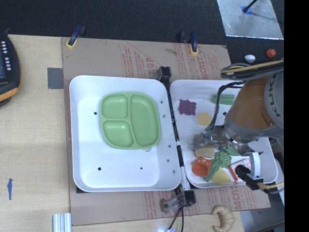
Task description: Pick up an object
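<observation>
**Arm low over the right bin's toy pile; grip unreadable**

Nearest the camera, on the brown board [145, 204] covering the tabletop [34, 144], a tan curled piece [223, 217] lies outside the bins, likely a stray. Just beyond, the right bin [189, 93] holds the candidate objects crowded in its near half: a red piece [201, 167], a yellow wedge [221, 177], a green leafy item [222, 159] and a beige piece [204, 152], touching or overlapping. That clustering probably explains why the gripper [212, 138] sits low right at the pile's edge. Whether the fingers are released or clenched cannot be told; grey metal and toys blur together there. Nothing is visibly held.

The orange-banded wrist [248, 105] covers much of the bin's right side, so whatever lies beneath is hidden. Farther back, a yellow disc [204, 118], a purple piece [187, 107] and a green strip [223, 99], partly cut off by the arm, lie apart.

The left bin [82, 129] carries a green divided plate [130, 120], compartments bare. Clamps [73, 36] at the far edge pin the board.
</observation>
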Controlling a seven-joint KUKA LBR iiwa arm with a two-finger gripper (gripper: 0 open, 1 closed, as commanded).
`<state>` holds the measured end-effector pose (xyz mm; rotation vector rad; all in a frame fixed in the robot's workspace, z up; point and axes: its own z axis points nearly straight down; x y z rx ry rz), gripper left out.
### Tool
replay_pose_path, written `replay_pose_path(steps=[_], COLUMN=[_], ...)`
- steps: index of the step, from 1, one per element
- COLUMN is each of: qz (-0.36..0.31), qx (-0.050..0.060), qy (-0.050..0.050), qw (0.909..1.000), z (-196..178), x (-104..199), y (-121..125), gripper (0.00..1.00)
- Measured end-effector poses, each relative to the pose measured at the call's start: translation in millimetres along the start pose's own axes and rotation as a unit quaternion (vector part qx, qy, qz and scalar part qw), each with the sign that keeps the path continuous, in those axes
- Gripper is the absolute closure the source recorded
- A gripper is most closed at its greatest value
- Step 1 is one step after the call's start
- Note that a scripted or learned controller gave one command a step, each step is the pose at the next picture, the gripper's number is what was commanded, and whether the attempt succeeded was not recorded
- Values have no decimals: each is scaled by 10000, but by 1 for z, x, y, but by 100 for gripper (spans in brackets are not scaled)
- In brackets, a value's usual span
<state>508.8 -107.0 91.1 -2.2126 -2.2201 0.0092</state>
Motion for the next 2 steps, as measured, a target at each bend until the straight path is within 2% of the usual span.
replay_pose_path(steps=[1, 2], qz=[-16, -31], qx=[-21, -69], qy=[-8, 4], qw=[10000, 10000], z=[-11, -106], x=[0, 59], y=[3, 13], gripper=[100, 100])
